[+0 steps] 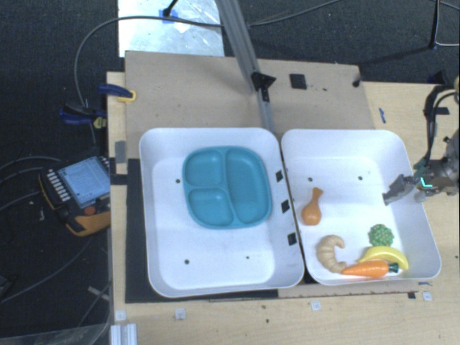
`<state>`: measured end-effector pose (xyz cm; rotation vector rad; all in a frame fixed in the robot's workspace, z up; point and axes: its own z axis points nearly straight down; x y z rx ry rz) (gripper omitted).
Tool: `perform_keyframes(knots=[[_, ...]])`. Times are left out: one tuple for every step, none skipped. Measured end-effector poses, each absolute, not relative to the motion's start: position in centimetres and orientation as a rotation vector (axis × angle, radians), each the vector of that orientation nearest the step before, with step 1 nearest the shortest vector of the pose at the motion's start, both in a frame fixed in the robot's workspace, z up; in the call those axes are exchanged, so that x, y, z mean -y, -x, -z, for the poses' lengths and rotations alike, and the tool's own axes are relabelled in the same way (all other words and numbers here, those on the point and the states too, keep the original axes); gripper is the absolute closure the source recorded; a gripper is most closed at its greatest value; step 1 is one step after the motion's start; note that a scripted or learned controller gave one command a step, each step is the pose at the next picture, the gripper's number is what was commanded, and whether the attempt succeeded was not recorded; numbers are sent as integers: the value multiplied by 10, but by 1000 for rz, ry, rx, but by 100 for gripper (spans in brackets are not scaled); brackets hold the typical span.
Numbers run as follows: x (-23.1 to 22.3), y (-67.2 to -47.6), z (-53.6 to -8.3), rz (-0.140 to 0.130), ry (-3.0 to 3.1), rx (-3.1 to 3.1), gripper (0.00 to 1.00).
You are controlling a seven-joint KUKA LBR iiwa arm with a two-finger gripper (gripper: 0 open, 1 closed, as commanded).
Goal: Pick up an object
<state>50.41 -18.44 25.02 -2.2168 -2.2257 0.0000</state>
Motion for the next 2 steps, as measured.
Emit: perform_keyframes(knots=[[184,-505,-251,2,2218,2228,0],[182,-505,-209,-1,2219,2222,0]])
